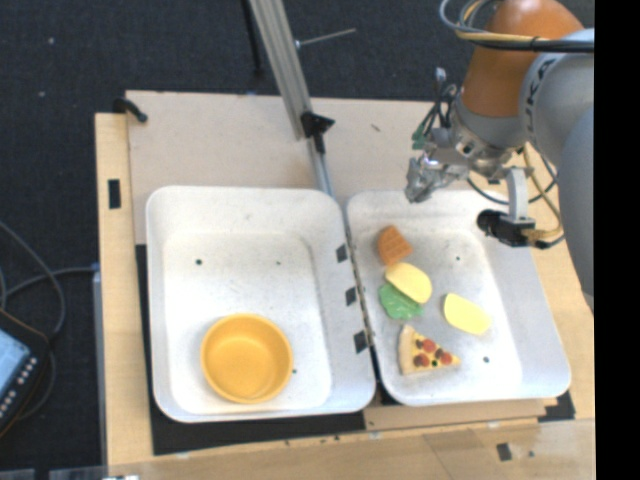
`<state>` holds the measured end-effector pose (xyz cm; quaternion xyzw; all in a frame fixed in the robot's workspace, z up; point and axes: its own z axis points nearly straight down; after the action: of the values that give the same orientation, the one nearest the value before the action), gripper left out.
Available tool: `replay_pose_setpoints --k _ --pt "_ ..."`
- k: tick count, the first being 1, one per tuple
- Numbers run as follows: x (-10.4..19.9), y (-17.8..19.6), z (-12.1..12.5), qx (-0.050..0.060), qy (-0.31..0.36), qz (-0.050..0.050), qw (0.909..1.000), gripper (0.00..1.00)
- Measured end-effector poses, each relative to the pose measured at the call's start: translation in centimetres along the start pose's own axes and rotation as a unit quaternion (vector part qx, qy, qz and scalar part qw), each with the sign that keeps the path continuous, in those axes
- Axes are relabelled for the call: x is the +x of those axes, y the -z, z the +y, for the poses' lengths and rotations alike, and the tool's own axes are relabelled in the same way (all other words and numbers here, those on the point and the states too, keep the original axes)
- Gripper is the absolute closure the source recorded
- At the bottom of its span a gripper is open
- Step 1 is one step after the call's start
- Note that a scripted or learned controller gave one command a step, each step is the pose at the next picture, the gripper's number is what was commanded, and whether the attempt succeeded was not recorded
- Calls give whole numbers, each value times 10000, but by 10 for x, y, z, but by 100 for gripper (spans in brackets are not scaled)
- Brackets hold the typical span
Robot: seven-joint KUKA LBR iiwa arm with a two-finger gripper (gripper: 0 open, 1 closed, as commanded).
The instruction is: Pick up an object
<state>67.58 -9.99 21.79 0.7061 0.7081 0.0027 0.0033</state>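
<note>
On the worktop (220, 143) two shallow white bins sit side by side, their inner rims touching along the middle. The left bin (175, 228) holds a yellow bowl (247, 357), upright, in its near part. The right bin (520, 318) holds the small things: an orange-brown piece (393, 244) towards the far left, a pale yellow piece (410, 281) just near of it and overlapping a green piece (399, 305), another yellow piece (466, 314) to the right and apart from them, and a toy pizza slice (426, 352) closest to the near rim. The gripper (420, 182) hangs over the far rim of the right bin, left of its middle, above and a little beyond the orange-brown piece; nothing can be seen between the fingers, and whether they are spread or pressed together cannot be told at this size. The arm's orange band (510, 53) and grey body fill the far right corner, with black cabling (510, 226) trailing over the bin's far right rim. A slanting metal rail (285, 63) rises from the worktop just beyond the place where the bins meet, left of the gripper and apart from it.
</note>
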Motion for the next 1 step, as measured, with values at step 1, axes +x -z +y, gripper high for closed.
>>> replay_pose_setpoints --k 1 --pt "-1 -5 1 29 0 1 10000 100"
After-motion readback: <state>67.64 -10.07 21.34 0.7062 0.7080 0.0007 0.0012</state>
